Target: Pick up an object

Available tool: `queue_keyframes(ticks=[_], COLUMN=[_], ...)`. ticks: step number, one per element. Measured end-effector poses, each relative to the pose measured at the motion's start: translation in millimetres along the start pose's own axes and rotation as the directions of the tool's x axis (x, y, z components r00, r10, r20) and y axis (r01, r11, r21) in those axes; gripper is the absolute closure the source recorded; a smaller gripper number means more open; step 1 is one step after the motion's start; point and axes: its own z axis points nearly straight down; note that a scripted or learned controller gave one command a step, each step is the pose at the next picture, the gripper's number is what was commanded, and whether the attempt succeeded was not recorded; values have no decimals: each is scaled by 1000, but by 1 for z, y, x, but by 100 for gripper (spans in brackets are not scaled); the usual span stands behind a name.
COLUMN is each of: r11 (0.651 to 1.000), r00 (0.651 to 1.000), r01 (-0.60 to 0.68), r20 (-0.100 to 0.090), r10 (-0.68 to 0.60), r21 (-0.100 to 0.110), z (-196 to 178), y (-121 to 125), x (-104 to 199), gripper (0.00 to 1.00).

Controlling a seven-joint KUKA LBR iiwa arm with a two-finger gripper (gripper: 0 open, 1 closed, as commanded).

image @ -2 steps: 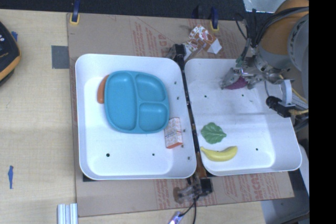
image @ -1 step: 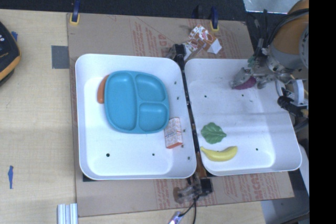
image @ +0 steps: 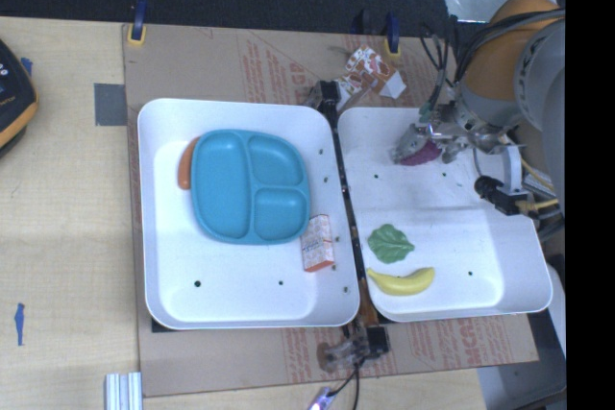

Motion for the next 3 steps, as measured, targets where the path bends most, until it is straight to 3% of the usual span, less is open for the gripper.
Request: queue_keyframes(ticks=[1,2,3], r11=[1000,1000,1000], r00=[1000,1000,1000], r01=[-3,0,2], r20=[0,0,1], r10=[3,0,-2], r21=[-3,0,0], z=[-1,0,-12], y=[0,0,1], x=[-57,-2,-3], gripper=[0,0,100])
